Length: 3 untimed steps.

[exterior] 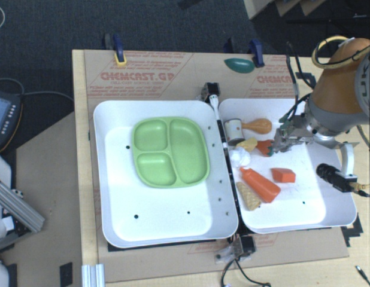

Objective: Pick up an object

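Note:
The right bin (317, 211) holds several toy foods. A tan drumstick (257, 125) lies at the back beside a small can (233, 128). A yellow piece (248, 144) and a small red piece (264, 147) lie mid-bin, with a white item (239, 158) at the left wall. Nearer the front are an orange carrot-like piece (260, 185), a red-orange block (283, 175) and a tan waffle piece (249, 198). My gripper (279, 143) is low in this bin, just right of the small red piece and touching or nearly touching it.
The left bin (113, 214) bears a green divided plate (171, 151). A teal object (239, 64) and two blue clamps (119, 51) sit on the bench's back edge. The arm (337, 94) reaches over the right bin's right side.

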{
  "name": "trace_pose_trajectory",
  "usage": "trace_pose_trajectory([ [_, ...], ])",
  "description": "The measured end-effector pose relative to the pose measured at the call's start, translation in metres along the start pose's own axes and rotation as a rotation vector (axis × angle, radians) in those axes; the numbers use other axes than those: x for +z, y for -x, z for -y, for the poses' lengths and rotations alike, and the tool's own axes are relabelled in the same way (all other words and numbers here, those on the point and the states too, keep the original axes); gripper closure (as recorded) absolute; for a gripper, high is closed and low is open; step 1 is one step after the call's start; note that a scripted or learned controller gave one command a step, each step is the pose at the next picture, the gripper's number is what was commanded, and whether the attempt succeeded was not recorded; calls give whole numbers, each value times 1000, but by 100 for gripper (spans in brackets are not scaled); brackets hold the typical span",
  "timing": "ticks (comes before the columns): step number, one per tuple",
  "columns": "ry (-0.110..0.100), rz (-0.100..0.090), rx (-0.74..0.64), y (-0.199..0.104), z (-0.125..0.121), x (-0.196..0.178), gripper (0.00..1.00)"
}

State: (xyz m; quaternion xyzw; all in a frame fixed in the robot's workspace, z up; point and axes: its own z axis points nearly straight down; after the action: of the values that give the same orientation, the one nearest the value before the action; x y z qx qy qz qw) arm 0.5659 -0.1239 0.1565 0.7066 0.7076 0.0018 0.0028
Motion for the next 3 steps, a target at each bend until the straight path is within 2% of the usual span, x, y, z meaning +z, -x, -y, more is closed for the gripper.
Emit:
trace_pose_trajectory([
  [1,2,1,0,-1,-2,-65,100],
  [2,-3,0,0,-1,-2,-69,100],
  [3,-8,-4,-5,-63,-5,-62,100],
])
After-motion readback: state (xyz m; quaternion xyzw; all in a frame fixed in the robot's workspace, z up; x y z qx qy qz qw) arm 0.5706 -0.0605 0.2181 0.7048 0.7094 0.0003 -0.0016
